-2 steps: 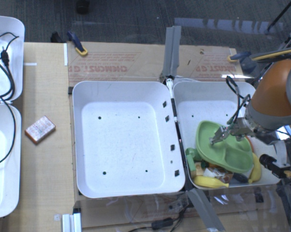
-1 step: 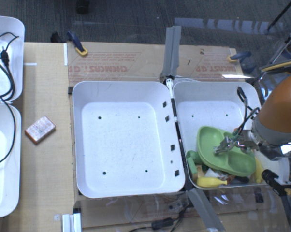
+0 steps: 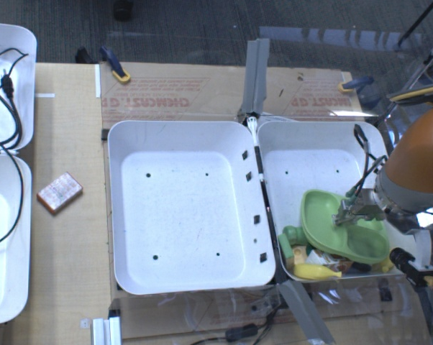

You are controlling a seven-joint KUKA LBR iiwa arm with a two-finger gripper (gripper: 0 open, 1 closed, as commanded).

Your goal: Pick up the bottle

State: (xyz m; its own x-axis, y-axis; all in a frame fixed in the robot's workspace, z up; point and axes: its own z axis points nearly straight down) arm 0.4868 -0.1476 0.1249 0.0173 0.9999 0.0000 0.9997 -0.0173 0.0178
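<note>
Counter (image 3: pixel 65 121) carries two white bins; left bin (image 3: pixel 180 207) bare. Right bin (image 3: pixel 310 157): clutter heaped at near corner, green bowl (image 3: pixel 339 228) on top. Tool (image 3: pixel 349 210) over bowl; finger state unreadable. Bottle not identifiable, probably in the heap.

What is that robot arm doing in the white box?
The grey and orange robot arm reaches in from the right, and its gripper is down at a green bowl in the right bin. Under the bowl's near edge lie a few small things: something yellow and something green. The robot is meant to pick up a bottle, but I can't pick one out in that pile. The left bin sits beside it.
</note>
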